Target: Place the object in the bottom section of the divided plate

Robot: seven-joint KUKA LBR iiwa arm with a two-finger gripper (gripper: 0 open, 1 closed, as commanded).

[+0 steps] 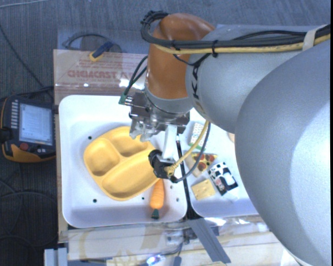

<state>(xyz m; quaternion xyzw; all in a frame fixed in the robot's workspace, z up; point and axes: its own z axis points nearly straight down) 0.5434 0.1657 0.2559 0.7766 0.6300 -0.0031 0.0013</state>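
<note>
So the grey KUKA arm with the orange band (175, 54) is parked right over the left shallow white bin (72, 148), and its two-finger gripper (143, 131) hangs just above the upper right lobe of the yellow plastic divided plate (119, 162). Honestly can't tell from this angle whether the claw is open or shut, the wrist body blocks the tips, and nothing is visibly sitting between them. The task's thing looks to be the small orange toy carrot with the green stub end (157, 197), and it's lying on the bin floor just off the plate's lower right edge, touching or nearly touching the rim, not in any section. So the object isn't in hand and isn't placed. What could go wrong from here: the carrot is wedged in the narrow strip between the plate and the bin's right wall, so a straight-down grab could clip the plate rim or the wall and tip the plate or roll the carrot away. There's also a loose black and yellow cable loop (166, 168) dangling right above that spot, which could snag or nudge things. And the right bin has a pile of small flat cards and bits (211, 173) close by, so a sloppy target pick could grab the wrong thing.
</note>
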